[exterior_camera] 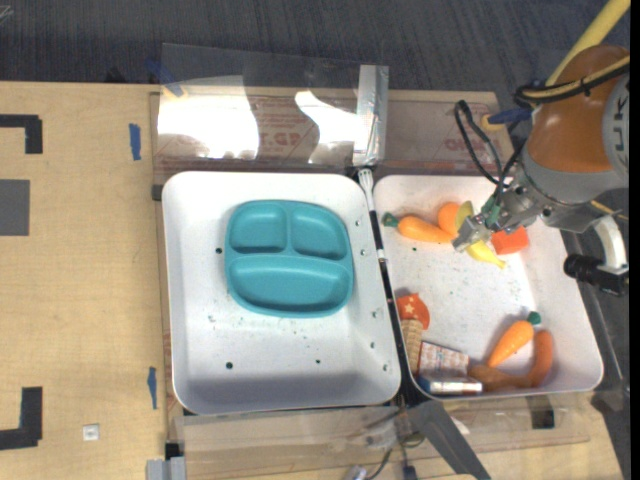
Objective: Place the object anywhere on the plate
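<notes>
Hanging low over the back of the right shallow white bin (585, 368), the grey two-finger gripper (480, 230) touches a small yellow toy (487, 253) beside a red block (512, 240); whether it pinches anything cannot be told. That bin also holds two orange toy carrots (420, 230) (512, 340), a brown sausage (520, 371), a round red-orange piece (413, 311) and a small printed box (442, 358). Sitting in the left white bin (190, 358), the teal three-compartment plastic plate (290, 256) carries nothing.
</notes>
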Robot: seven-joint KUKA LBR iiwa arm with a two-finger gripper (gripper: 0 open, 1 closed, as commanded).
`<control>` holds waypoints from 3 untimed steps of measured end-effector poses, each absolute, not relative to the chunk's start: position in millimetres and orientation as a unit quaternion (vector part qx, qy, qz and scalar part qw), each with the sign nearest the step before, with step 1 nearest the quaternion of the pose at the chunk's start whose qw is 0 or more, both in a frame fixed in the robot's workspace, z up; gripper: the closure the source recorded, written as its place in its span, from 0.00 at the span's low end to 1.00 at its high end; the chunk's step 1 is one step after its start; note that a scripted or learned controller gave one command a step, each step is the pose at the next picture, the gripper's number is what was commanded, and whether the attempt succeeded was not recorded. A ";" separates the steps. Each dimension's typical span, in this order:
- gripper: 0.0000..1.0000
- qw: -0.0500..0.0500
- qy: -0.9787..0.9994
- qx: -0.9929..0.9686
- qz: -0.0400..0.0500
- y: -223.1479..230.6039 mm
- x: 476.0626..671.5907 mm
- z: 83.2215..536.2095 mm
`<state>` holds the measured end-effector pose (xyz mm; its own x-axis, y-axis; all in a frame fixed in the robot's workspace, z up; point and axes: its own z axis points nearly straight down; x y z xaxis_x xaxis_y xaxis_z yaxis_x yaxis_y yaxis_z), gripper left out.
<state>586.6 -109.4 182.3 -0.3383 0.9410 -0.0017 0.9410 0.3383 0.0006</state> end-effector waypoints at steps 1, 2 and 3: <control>1.00 0.004 0.858 0.514 0.002 -69.3 605.6 231.4; 1.00 0.002 0.900 0.436 0.001 -32.8 625.0 206.6; 1.00 0.002 0.853 0.521 0.003 76.9 607.2 237.2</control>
<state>607.2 76.9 237.2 -0.4568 0.8896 -0.0004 0.8896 0.4568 0.0068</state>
